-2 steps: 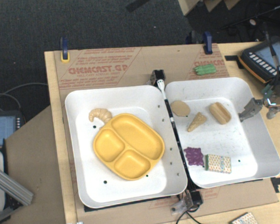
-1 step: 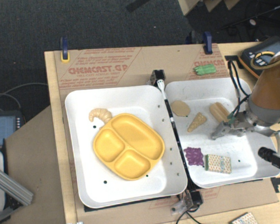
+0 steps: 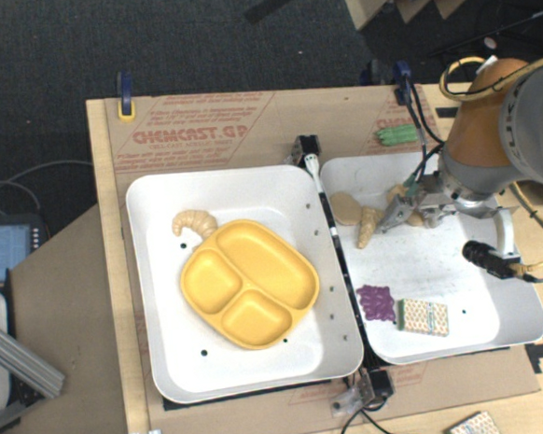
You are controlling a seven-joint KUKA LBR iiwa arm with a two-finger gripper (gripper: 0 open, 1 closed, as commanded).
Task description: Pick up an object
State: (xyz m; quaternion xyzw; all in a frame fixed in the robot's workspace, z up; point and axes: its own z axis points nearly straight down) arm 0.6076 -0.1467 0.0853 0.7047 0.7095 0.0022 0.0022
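The right bin (image 3: 444,268) holds a tan cone-shaped piece (image 3: 367,228), a round beige piece (image 3: 345,207), a purple grape cluster (image 3: 376,302) and a patterned rectangular block (image 3: 422,317). My gripper (image 3: 404,210) hangs low over the far part of this bin. It points left toward the cone and sits just to the cone's right. Nothing is visibly held in it. The grey arm with its orange band (image 3: 479,125) comes in from the right.
The left bin (image 3: 165,351) carries a yellow divided plate (image 3: 249,283) and a beige croissant (image 3: 193,223) by the plate's far left corner. A green item (image 3: 398,135) lies on the bench behind the right bin. A black cable fitting (image 3: 485,257) hangs over the right bin's right side.
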